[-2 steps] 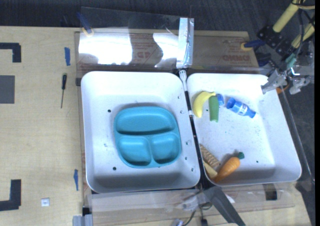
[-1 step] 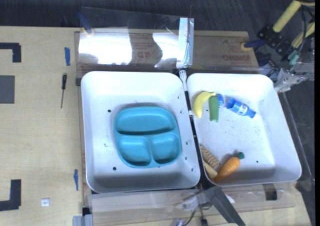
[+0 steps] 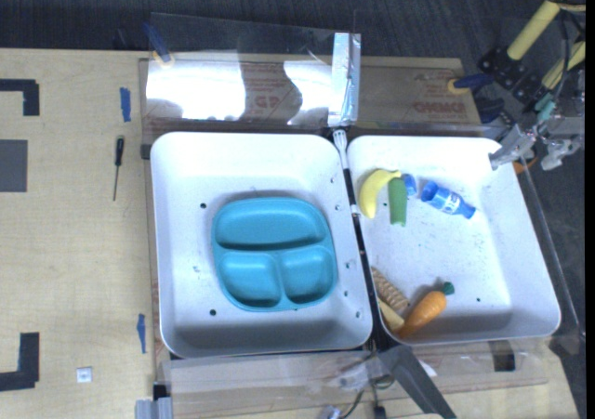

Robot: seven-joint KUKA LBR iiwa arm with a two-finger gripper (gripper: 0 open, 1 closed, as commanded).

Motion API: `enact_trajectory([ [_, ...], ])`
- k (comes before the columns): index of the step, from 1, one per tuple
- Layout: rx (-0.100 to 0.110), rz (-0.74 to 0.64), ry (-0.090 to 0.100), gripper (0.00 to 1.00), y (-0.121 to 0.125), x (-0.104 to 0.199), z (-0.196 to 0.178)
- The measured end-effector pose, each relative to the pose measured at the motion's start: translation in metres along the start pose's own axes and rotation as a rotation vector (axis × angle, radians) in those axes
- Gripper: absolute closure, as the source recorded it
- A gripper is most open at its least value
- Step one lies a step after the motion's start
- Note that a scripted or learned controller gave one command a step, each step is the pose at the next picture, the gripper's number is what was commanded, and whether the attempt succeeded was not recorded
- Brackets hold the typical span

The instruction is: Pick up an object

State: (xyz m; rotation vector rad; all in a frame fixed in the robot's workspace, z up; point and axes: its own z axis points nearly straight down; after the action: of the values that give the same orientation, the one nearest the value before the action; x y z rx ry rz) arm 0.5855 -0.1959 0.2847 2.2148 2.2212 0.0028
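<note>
We see a pale wooden bench (image 3: 65, 259) bearing two white bins. The left bin (image 3: 177, 176) holds a teal divided tray (image 3: 274, 252). The right bin (image 3: 502, 259) holds a banana (image 3: 373, 190), green piece (image 3: 398, 201), blue bottle (image 3: 447, 201) and carrot (image 3: 424, 308). The gripper (image 3: 537, 143) sits at the frame's right edge.

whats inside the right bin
The right bin holds a banana, a green stick-shaped item, a blue bottle, a carrot and a tan ridged piece, partly hidden by the bin's wall.
</note>
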Motion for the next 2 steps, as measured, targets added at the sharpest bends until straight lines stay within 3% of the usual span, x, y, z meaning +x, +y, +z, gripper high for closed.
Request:
enact_trajectory([
  [1,0.015,-0.057,0.006,0.00,0.001,0.061,0.162],
  [2,-0.002,-0.224,0.000,0.00,0.064,0.092,0.198],
])
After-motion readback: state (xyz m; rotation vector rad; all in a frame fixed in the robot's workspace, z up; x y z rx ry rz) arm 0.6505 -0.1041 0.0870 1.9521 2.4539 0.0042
